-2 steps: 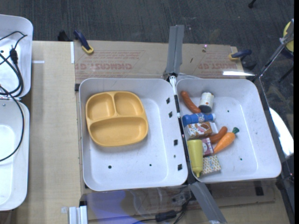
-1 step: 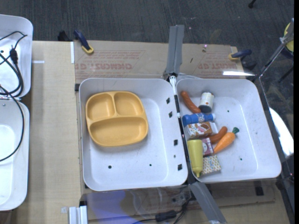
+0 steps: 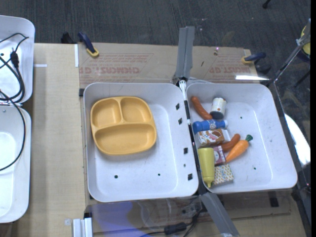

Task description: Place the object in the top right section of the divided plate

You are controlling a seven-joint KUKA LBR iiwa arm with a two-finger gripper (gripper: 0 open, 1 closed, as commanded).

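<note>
A yellow divided plate (image 3: 123, 125) lies in the upper left part of the left bin (image 3: 133, 181), with two small sections at its far side and one long section at its near side. All three sections are bare. In the right bin (image 3: 266, 147) a cluster of toy foods lies along the left wall: a sausage (image 3: 200, 107), a small white can (image 3: 218, 106), a blue bottle (image 3: 210, 126), a carrot (image 3: 238, 149), a yellow mustard bottle (image 3: 207, 165) and some flat packets (image 3: 211, 138).
A grey divider post (image 3: 185, 53) stands at the far side between the bins. Clamps (image 3: 88, 44) hold a cardboard sheet behind them. White trays with black cables (image 3: 12, 63) sit at the far left. The right half of the right bin holds nothing.
</note>
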